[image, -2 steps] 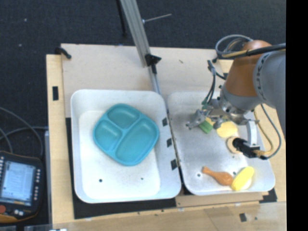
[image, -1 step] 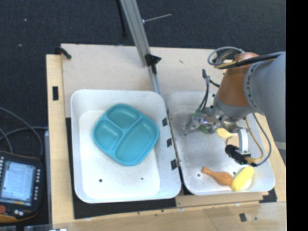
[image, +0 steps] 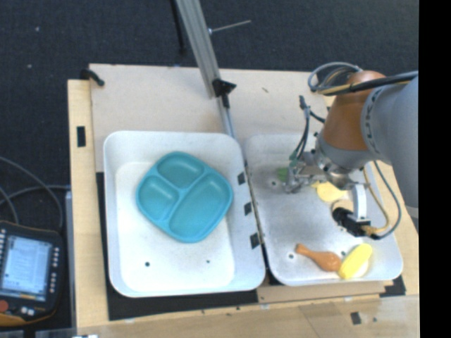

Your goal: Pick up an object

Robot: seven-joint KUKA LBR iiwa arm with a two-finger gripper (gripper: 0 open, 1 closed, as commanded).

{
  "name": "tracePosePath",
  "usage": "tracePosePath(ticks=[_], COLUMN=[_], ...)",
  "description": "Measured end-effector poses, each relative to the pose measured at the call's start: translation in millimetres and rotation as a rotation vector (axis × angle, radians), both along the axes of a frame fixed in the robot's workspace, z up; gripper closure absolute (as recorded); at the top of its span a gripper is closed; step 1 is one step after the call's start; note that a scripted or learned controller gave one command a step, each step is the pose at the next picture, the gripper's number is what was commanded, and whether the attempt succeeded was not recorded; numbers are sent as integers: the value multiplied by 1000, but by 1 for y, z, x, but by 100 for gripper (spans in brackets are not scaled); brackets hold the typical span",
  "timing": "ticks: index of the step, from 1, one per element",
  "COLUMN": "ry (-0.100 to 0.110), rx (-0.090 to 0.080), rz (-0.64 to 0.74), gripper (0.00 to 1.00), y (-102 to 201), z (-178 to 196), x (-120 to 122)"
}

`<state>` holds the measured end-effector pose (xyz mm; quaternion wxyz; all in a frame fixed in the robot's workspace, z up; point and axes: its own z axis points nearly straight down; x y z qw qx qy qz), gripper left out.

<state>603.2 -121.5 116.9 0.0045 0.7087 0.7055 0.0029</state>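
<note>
You will find no brand, label or writing that can be read on the bins or the things in them; the small screen (image: 25, 263) at the lower left glows, but its text is too small to make out.

Look at the two white bins side by side on the table (image: 141, 97). The left bin (image: 123, 259) holds a teal plate (image: 184, 196) with three compartments, lying flat near the middle of the bin.

The right bin (image: 282, 231) holds the loose things you could pick. A yellow object (image: 356, 260) lies near the bin's front right corner. Touching it on its left side is an orange-tan object (image: 318, 257), thick at the end toward the yellow one and tapering to a thin neck that points left. A second pale yellow piece (image: 328, 191) lies further back, just beside the wrist and partly hidden by it. A small green thing (image: 282, 173) shows at the tip of the tool.

The arm (image: 380, 129) reaches in from the right, its orange band above the wrist, and the jaws (image: 292, 182) hang low over the back middle of the right bin. You cannot tell whether they are spread or pressed together, since the wrist and cables cover them.

A metal pole (image: 201, 44) slants across the back of the table.
</note>
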Motion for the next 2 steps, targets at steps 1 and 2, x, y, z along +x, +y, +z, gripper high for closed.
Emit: tracePosePath(ticks=[1, 2], ry=[4, 4], rx=[1, 2], rz=[7, 8], gripper=[100, 100], y=[3, 6], z=[62, 106], x=[-3, -2])
